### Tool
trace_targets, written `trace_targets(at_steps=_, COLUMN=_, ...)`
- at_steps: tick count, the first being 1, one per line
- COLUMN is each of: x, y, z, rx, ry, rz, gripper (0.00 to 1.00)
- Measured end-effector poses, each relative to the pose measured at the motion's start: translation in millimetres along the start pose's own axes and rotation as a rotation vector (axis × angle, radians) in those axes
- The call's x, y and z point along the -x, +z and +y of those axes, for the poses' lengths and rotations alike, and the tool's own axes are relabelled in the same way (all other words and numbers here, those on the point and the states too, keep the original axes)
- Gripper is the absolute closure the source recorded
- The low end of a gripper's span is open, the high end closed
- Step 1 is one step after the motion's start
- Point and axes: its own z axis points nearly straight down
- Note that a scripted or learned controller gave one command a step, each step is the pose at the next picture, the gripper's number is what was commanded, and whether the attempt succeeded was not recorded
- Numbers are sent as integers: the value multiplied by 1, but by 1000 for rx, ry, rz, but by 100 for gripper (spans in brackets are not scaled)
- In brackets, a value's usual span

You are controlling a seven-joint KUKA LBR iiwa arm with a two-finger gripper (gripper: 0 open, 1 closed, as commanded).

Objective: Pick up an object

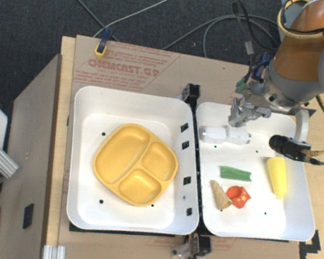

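You're early in this one: the gripper [240, 119] hangs low over the white block [226, 135] at the back of the right bin [299, 230]. Can't tell the jaws' state, and nothing looks lifted yet.

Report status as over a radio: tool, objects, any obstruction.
Tool low at right bin's far end, above a white piece. Corn, green piece, red piece, tan wedge lie apart, unobstructed. Yellow tray in left bin.

Glossy yellow plastic tray [135, 164], smooth white plastic bins [83, 145], matt brown cardboard sheet [158, 66].
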Motion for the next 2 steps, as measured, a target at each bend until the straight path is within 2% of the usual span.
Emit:
trace_targets(at_steps=1, x=-49, y=17, z=-14, rx=-2, ry=0, rz=0, gripper=100)
trace_targets(at_steps=2, x=-100, y=30, z=-12, rx=-2, ry=-1, rz=-1, gripper=100)
